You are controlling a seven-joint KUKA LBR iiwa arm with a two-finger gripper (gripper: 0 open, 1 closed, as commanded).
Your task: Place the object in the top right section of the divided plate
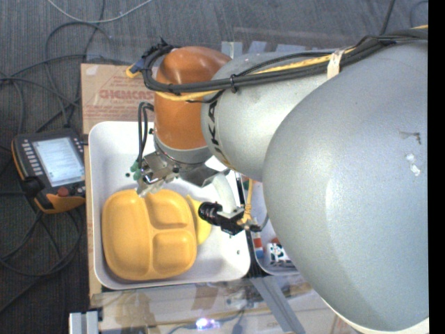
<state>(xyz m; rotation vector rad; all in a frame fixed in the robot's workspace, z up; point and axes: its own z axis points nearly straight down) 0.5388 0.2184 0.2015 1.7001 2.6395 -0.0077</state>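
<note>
White bin point(97, 186) holds yellow divided plate point(149, 234); carpet point(42, 54) probably grey.

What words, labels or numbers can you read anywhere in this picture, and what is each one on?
Red print on the cardboard sheet behind the bin: too blurred to read.
Screen of the handheld controller on the floor: too small to read.
Printed card under the arm: unreadable.

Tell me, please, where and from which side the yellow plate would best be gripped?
Probably by its raised rim on the near-left edge, coming straight down from above. The plate lies flat in the left bin, so its rim is the one thin part to pinch, and there it lies farthest from the gripper and the arm.
</note>
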